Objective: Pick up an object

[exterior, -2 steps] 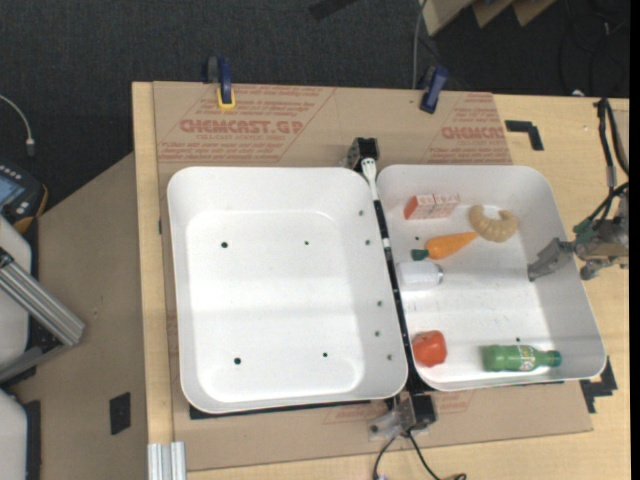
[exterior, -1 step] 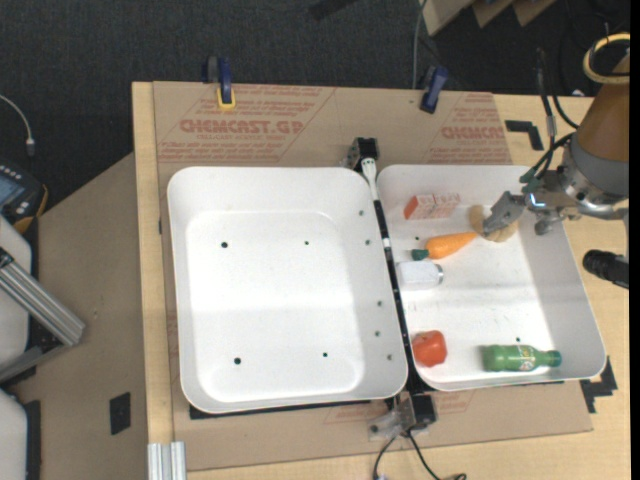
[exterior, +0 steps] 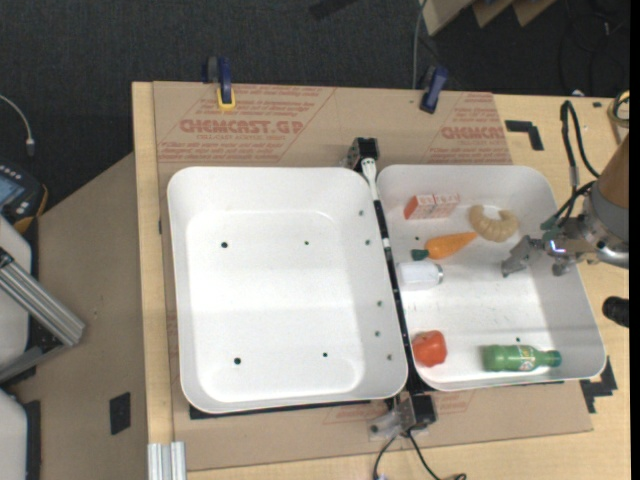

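The gripper (exterior: 527,258) is being held over the right-hand white bin (exterior: 566,313), at the right of the frame; whether its fingers are apart or together cannot be told, and nothing is seen between them. A beige bread-like item (exterior: 494,223) is lying just upper left of the gripper. An orange carrot (exterior: 450,245) is lying left of it, with a small red-and-white box (exterior: 432,205) above. A white bottle-like item (exterior: 421,275) is resting by the bin's left wall. A red tomato (exterior: 430,348) and a green bottle (exterior: 520,358) are lying along the lower edge. The left bin (exterior: 190,268) is sitting alongside.
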Robot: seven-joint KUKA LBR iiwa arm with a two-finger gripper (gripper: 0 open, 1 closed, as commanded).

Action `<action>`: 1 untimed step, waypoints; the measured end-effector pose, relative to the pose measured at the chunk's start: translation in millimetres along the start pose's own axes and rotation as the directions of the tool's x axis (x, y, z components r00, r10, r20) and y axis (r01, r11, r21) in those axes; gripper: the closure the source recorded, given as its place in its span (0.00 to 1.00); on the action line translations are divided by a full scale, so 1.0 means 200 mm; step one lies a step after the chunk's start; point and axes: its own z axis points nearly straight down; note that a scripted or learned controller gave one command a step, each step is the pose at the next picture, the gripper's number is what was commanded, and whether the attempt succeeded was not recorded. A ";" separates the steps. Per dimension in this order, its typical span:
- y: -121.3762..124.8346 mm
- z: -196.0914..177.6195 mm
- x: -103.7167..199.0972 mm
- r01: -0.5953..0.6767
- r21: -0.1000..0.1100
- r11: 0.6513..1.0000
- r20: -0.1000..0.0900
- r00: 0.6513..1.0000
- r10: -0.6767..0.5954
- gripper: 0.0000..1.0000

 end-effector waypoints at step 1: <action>0.20 -0.45 -0.04 0.006 -0.017 1.000 0.007 1.000 -0.006 0.00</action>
